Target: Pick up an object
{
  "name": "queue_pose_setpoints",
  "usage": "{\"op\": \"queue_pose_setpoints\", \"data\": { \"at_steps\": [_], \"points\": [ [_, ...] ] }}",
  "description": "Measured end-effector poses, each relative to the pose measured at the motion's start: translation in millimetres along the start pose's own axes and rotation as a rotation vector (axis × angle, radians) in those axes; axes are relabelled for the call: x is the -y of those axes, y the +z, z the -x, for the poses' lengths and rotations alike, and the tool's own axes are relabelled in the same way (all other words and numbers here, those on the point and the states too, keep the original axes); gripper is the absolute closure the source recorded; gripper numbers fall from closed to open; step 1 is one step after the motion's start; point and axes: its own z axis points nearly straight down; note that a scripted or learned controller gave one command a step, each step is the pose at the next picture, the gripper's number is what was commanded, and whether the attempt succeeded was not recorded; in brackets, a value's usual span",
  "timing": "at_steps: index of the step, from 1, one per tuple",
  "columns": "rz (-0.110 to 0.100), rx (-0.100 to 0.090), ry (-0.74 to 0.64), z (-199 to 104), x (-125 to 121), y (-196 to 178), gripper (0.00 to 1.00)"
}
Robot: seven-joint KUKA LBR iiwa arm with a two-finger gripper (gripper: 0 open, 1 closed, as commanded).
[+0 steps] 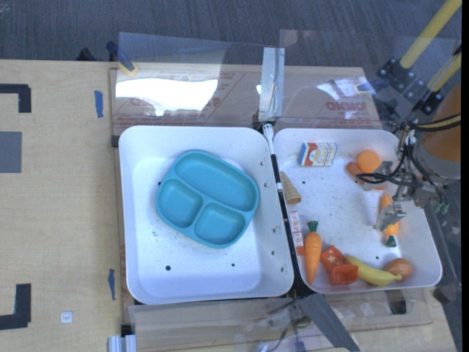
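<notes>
1. The arm (440, 134) reached in from the right, and its tool (391, 215) hung low over the right bin (429, 251), close to the right wall.
2. Was the tool clenched or released? I could not tell; the wrist and cables blocked the view of its tip.
3. A small orange piece (386, 201) sat right at the tool, likely the target, but nothing proved a grip on it.
4. An orange (368, 160) lay just up and left of the tool, near the top of the bin.
5. A carton (316, 153) rested at the top, well apart from the tool.
6. A cone (290, 188) leaned against the left wall, awkward to reach there.
7. Along the bottom edge, a carrot (312, 249), a red pepper (337, 264), a banana (372, 271) and a brown item (400, 268) crowded together, which would make a clean pick harder.
8. The left bin (139, 218) held a blue tray (208, 196), flat and out of play.
9. My call: the pick was at the descent stage, not yet secured.
</notes>
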Motion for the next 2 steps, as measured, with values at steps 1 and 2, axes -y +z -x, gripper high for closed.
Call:
{"op": "queue_pose_setpoints", "data": {
  "at_steps": [1, 2],
  "points": [
    [0.004, -0.015, 0.032, -14.6, -0.4, 13.1, 0.00],
    [0.000, 0.001, 0.030, -9.4, -0.8, -1.4, 1.00]
  ]
}}
